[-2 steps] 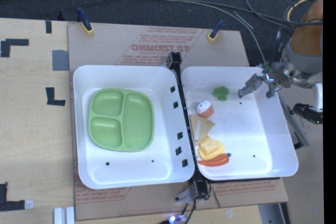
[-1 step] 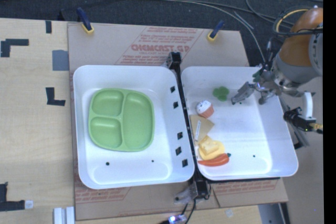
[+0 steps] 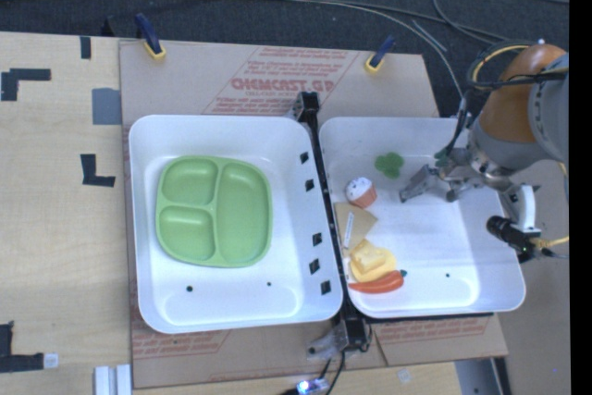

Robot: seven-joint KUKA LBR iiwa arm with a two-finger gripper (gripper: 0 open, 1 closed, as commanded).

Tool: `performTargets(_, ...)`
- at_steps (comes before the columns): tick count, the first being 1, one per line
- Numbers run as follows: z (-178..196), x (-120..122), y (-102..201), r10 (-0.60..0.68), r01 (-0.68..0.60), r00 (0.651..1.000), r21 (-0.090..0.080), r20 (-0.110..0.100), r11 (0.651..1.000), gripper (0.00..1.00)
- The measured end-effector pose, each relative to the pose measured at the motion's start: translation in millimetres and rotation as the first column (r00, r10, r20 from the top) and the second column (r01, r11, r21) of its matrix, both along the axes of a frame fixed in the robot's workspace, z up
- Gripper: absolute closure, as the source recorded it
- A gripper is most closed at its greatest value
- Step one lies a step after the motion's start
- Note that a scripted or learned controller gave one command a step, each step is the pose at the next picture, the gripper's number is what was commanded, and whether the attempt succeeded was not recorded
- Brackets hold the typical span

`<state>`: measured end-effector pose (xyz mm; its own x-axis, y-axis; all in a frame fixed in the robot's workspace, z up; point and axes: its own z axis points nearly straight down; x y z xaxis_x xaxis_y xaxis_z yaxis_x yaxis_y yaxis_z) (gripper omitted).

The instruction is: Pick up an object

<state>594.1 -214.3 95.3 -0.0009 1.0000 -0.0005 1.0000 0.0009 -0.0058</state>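
In the right bin (image 3: 481, 291) lie a small green piece (image 3: 389, 164), a white and orange round piece (image 3: 361, 191), a tan flat slice (image 3: 357, 222), a yellow chunk (image 3: 369, 259) and a red pepper (image 3: 376, 284). My gripper (image 3: 435, 189) hangs over the bare floor of that bin, right of the green piece and the round piece. Its fingers (image 3: 413, 191) stand open with nothing between them.
The left bin (image 3: 148, 291) holds a green divided plate (image 3: 215, 210). A black divider with clips (image 3: 319, 208) runs between the two bins. Blue and yellow clamps (image 3: 150, 40) pin the cardboard at the back. Cables cross the dark floor behind.
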Motion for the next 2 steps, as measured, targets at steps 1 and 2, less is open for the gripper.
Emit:
performTargets(1, 13, 1, 1, 0.002, -0.002, 1.0, -0.001, 0.004, 1.0, 1.0)
performTargets(2, 60, -1, -7, 0.0, 0.0, 1.0, -0.001, 0.008, 1.0, 1.0)
